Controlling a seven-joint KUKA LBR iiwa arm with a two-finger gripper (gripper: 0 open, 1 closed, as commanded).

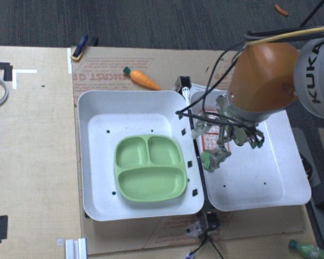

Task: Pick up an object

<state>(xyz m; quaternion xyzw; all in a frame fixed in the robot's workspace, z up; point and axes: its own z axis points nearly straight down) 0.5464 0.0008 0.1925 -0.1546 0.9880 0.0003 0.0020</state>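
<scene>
Glossy green plastic plate (150, 168)

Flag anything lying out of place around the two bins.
An orange toy carrot lies on the cardboard behind the left white bin, outside both bins. A green plastic bottle lies on its side off the bench's near right corner.

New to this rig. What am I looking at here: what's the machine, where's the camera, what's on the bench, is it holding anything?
One camera, fixed above the bench, looks down at a slant. The grey and orange machine on the right is a KUKA robot arm; its gripper hangs low over the right bin, near the wall it shares with the left bin. A small green object sits right by the gripper, but I cannot tell whether it is held. The left bin holds a green divided plate. Behind the bins, on the cardboard, lies a toy carrot. The job is to pick up an object.
</scene>
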